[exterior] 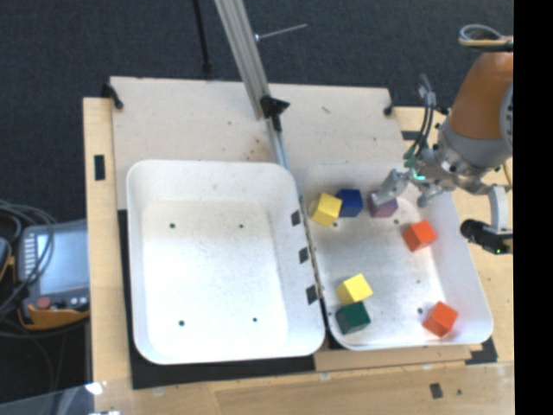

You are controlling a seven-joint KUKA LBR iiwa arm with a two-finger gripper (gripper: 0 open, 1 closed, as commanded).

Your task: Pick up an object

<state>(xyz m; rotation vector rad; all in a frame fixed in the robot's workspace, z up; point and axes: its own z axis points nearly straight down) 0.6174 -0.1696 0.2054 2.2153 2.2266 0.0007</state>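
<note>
Gripper (403,186) at far edge of right bin (458,271), fingers apart w/ purple block (383,204) just beside; 6 other blocks in bin.

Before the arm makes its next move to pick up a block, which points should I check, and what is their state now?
1. Gripper is over the right bin: ok.
2. Purple block lies just under the gripper: ok.
3. Block seen between the fingers: cannot tell.
4. Blue block and yellow block touch each other, crowding that side: not ok.
5. Orange block stands apart from the purple one: ok.
</note>
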